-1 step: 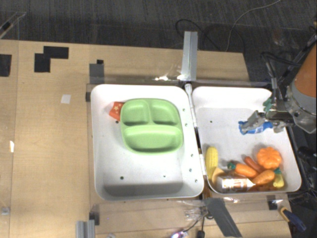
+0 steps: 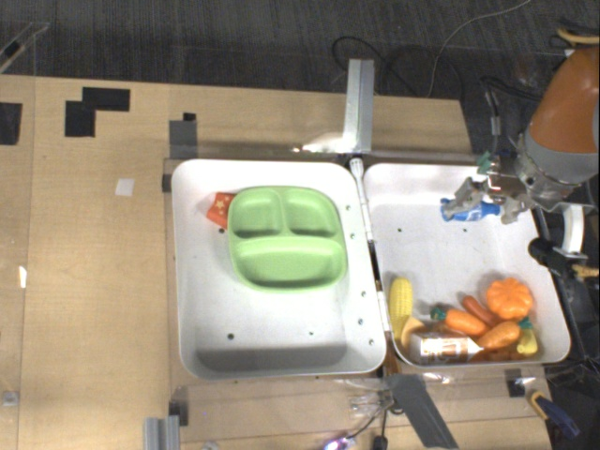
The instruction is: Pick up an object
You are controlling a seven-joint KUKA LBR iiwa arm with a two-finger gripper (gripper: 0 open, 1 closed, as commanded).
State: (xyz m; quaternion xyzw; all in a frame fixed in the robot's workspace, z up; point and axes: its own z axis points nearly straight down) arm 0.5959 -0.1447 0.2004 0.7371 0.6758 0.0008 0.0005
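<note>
Item 1. Gripper (image 2: 487,200): at the far edge of the right bin (image 2: 422,251), arm entering from the right with the orange band above the wrist. Something blue sits at the fingertips; whether it is a grasped object or part of the tool cannot be told, so the state of the grip is left unjudged.

Item 2. Candidate objects, all nearer the camera than the gripper, heaped in the right bin's near corner: a small orange pumpkin (image 2: 509,296) almost straight below the gripper; carrots (image 2: 466,322) beside it; a corn cob (image 2: 400,300) off to the gripper's left, lying along the bin wall; a small bottle (image 2: 448,348) on its side against the near wall.

Item 3. Left bin (image 2: 197,279), well to the gripper's left: a green divided plate (image 2: 284,235) with a red item (image 2: 218,210) tucked at its far edge.

Handling note (judgement): the pile is crowded, so a clean pick favours an outlying piece. The corn cob stands apart from the rest; approach from above, fingers set across its narrow width, keeping clear of the bin wall. The pumpkin is round and likely to slip.
</note>
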